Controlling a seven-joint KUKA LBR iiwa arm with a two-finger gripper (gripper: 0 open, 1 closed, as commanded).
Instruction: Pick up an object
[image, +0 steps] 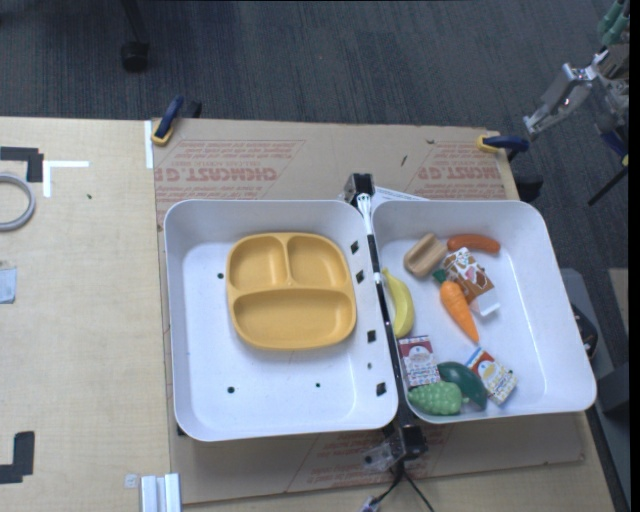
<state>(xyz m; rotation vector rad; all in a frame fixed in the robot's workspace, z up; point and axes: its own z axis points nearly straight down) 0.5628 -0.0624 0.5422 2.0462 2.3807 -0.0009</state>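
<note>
Gripper (575, 95) sits way up top right, off the bench, well apart from the toys; can't tell its jaw state. Right bin (560, 310) has a carrot (459, 311) lying diagonally with its tip toward the bottom right, plus a banana (401, 305), sausage (473, 243) and others. Left bin (195, 330) holds a yellow divided plate (291, 291).

Smooth matt plastic yellow plate (291, 292), glossy white plastic bins (200, 400), dull brown cardboard sheet (260, 165).

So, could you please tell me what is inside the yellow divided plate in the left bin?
Nothing visible: all three compartments of the yellow plate show bare. It lies flat in the left bin, so whatever is beneath it is covered.
</note>
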